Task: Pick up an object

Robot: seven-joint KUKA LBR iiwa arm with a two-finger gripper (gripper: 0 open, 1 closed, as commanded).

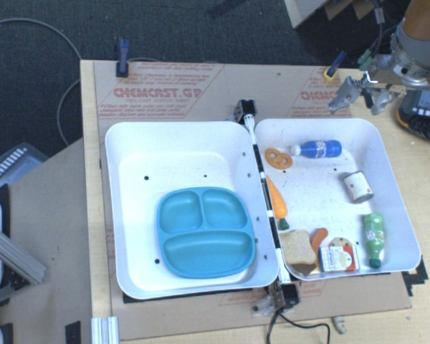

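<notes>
- Arm (416, 27): enters at the upper right of the camera view, grey with an orange band above the wrist; it sits above the far right corner of the bench, outside both bins.
- Claw (358, 95): positioned just beyond the far rim of the right bin. Its two fingers stand apart, with nothing between them.
- Right bin (398, 192): shallow, white, holding all the loose items listed below.
- Blue bottle (317, 149): lies on its side near the far wall, white cap pointing toward the left bin.
- Pretzel (278, 158): lies just left of the bottle's cap, near the divider between the bins.
- Small silver can (357, 185): on its side toward the right wall, apart from the other items.
- Green bottle (373, 239): lies lengthwise along the right wall, near the front corner.
- Carrot (276, 199): lies along the left wall of the right bin.
- Bread slice (298, 251): at the front left corner, below the carrot.
- Orange-red piece (319, 238): touching the bread's right side; kind cannot be determined.
- Small printed packet (338, 256): at the front wall, between the bread and the green bottle.
- Left bin (129, 156): white, holding a blue divided plate (205, 231) with three compartments, set toward the front.
- Bench (165, 92): covered with printed cardboard beneath both bins.
</notes>
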